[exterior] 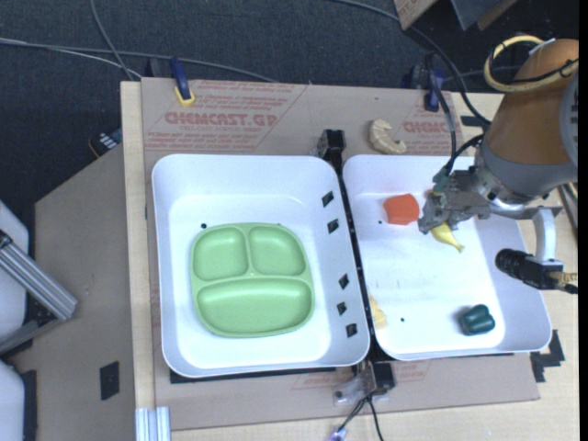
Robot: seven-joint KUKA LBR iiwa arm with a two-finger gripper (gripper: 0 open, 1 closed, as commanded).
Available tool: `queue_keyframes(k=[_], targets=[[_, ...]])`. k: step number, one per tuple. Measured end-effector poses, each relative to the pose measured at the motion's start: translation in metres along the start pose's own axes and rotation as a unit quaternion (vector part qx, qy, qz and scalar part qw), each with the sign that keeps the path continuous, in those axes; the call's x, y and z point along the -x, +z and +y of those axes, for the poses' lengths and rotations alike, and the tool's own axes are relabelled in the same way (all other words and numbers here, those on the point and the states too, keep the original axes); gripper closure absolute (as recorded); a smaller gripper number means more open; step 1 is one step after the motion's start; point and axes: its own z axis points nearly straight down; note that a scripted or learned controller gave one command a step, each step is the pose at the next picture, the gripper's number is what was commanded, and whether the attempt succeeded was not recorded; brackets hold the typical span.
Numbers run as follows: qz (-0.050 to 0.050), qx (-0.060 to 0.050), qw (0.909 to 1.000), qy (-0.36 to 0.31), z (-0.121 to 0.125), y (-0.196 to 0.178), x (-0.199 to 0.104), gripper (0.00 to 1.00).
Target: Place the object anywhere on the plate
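The desk of pale board carries two white bins. The left bin holds a green plate. In the right bin, my gripper hangs over a yellow banana, beside an orange block. A dark green object lies nearer the front.
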Motion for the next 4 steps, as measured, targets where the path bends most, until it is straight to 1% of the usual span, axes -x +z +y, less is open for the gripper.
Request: queue_keyframes(k=[1, 2, 3, 4], targets=[[0.0, 0.0, 1.0, 0.001, 0.021, 0.009, -0.054, 1.0], [0.0, 0.001, 1.0, 0.001, 0.04, -0.005, -0.1, 1.0], [0.0, 0.0, 1.0, 0.001, 0.063, 0.004, -0.149, 1.0], [0.0, 0.0, 1.0, 0.001, 0.073, -0.003, -0.209, 1.0]])
